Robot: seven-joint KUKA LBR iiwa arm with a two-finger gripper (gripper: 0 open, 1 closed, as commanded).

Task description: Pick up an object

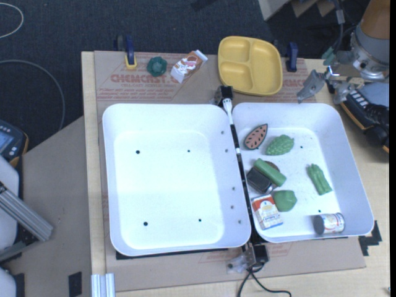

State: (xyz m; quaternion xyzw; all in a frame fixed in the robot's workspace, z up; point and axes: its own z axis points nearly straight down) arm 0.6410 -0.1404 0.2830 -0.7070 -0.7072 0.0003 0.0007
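Observation:
The right bin (346, 141) holds several items. A brown-and-pink leaf-shaped piece (255, 137) lies beside a bumpy green object (280, 145). Below them a green piece (270, 169) rests against a dark block (258, 180). Nearer the front are a round green piece (285, 199), a red-and-white carton (266, 212) and a small can (330, 223). A green pickle-like piece (319, 179) lies toward the right wall. My gripper (322, 86) hovers over the bin's back right corner, above the rim, open with nothing between its fingers.
The left bin (117, 166) sits beside the right one. Behind the bins stand a yellow divided tray (250, 65), a teal object (157, 65), a small packet (187, 65) and two blue clamps (129, 49) (291, 54). Cables and gear crowd the right edge.

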